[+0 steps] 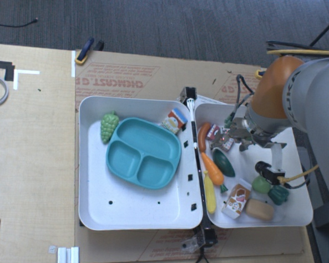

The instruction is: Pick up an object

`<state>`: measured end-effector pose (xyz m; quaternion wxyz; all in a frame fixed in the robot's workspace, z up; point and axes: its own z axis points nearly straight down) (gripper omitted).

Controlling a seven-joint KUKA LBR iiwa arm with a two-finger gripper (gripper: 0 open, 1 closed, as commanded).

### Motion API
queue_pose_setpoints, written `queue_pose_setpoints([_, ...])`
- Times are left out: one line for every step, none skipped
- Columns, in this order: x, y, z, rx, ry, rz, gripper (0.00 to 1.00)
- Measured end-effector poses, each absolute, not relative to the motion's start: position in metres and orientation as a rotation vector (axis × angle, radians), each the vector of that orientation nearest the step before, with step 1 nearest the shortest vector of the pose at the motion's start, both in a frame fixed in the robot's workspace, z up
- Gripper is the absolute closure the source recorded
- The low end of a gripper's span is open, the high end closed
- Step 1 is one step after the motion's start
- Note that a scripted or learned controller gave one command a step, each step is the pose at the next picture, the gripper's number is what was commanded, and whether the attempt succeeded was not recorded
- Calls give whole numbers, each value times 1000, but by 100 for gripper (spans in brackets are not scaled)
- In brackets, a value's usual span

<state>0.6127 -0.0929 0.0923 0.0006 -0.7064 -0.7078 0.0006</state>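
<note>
Camera view: claw (229,139) low in the right bin (292,216) over a red packet (215,133); finger spread I cannot tell. Centre first, then close.

a cardboard sheet (118,78) under both bins (90,168) — a blue clamp (85,50) at its far-left corner.

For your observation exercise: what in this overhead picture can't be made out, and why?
- Tool, camera view: the arm's wrist covers its fingertips, so what it touches is unclear.
- Small carton in the left bin: print too small to read.
- Items under the wrist in the right bin: partly hidden.
</note>
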Motion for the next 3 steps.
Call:
queue_pose_setpoints([575,-93,92,-2225,-2217,1,0])
queue_pose_setpoints([576,-94,102,-2230,-2213,1,100])
queue_pose_setpoints([550,-57,224,-2220,-2225,0,100])
